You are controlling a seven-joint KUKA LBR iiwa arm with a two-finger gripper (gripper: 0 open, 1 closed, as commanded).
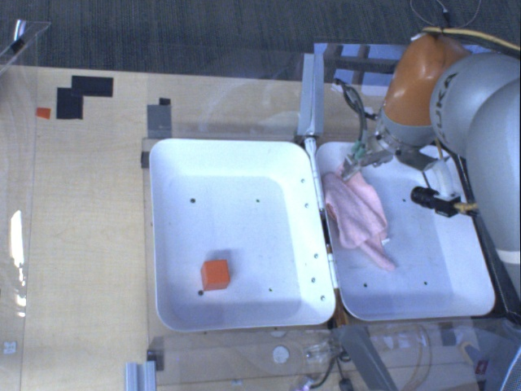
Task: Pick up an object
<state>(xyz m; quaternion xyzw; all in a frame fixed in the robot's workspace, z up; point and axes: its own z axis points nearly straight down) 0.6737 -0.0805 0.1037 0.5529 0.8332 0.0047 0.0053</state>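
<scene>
Okay, camera view: grey arm (480,112) comes in from the right, with the orange band (419,80) above the wrist and the wrist angled down and leftward. End effector (358,160) sits at the top edge of the pink cloth (356,210), touching it; wide or narrow, cannot tell from this angle. Pink cloth lies crumpled in the right bin (440,283), against that bin's left wall, one tail trailing down-right. Left bin (244,169) sits just left of the cloth. Orange block (216,274) lies in it, well apart from the cloth, lower left. Far left of the cloth, on the bench (81,218): black stepped patch (81,94), small orange mark (42,113) beside it.
</scene>
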